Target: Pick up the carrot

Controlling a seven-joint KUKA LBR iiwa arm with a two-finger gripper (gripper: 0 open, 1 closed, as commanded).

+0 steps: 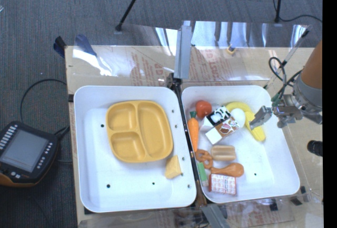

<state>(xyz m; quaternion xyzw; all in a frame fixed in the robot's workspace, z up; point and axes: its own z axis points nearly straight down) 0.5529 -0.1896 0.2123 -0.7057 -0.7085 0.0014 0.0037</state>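
Observation:
The carrot [194, 133] is orange with a green top and lies lengthwise against the left wall of the right bin [274, 169]. My gripper [273, 117] hangs over the right side of that bin, well to the right of the carrot and just beside the banana [246, 112]. Its fingers are spread open with nothing between them. A cow-patterned carton [221, 122] and a tomato [204, 108] lie between the gripper and the carrot.
Below the carrot lie a pretzel [202, 157], a bun [223, 152], a drumstick [230, 170] and a red packet [222, 184]. The left bin [89, 179] holds a yellow divided plate [139, 130] and a cheese wedge [173, 168].

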